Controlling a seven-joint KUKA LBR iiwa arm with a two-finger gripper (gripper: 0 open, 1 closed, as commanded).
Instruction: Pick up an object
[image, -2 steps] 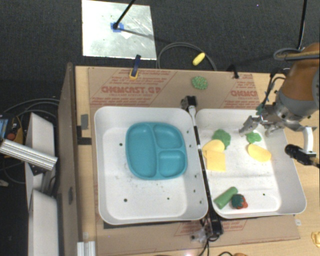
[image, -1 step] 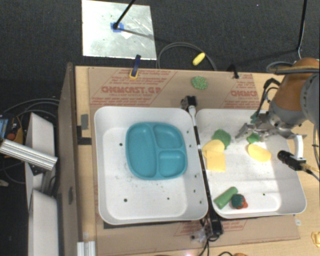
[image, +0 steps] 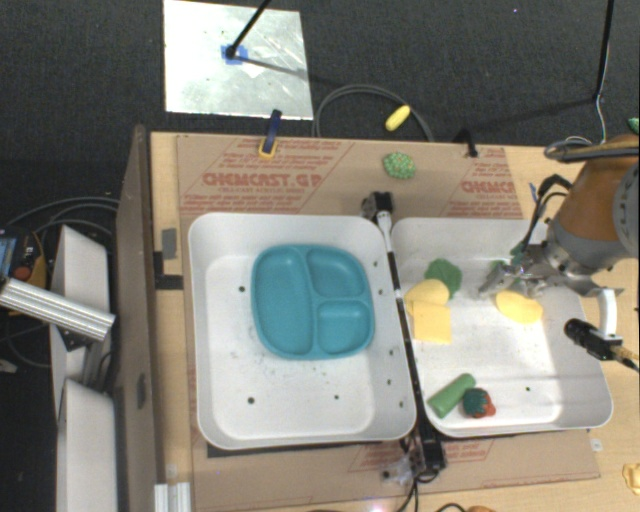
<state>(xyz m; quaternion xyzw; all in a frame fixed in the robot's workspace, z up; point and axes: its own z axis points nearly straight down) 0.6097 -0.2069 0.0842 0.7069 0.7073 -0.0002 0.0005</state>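
From the overhead camera I have the grey arm (image: 600, 215) reaching in over the right-hand shallow white bin (image: 570, 395), and its two-finger gripper (image: 520, 277) sits low above that bin's upper middle. I cannot tell from this angle whether it is spread or pressed together; the metal parts blur into one cluster, and I see nothing clearly pinched there. Just below the gripper, touching or almost touching it, lies a pale yellow rounded lump (image: 519, 306), which I take as the likeliest target. To the gripper's left, a short way off, are a dark green leafy-looking piece (image: 443, 274), a second yellow rounded piece (image: 425, 294) and, just under that, a flat yellow square slab (image: 432, 323). Farther down and left of the gripper rest a green cylinder (image: 451, 394) and a small red-and-green round item (image: 479, 403) beside it. Well to the left, in the other white bin (image: 215, 330), is a teal compartment plate (image: 311, 301). My judgement: I am at the descent or closing step, with no lift begun. The next move calls for centring over the lump, closing firmly, and rising straight up, since a rounded piece may slip sideways.
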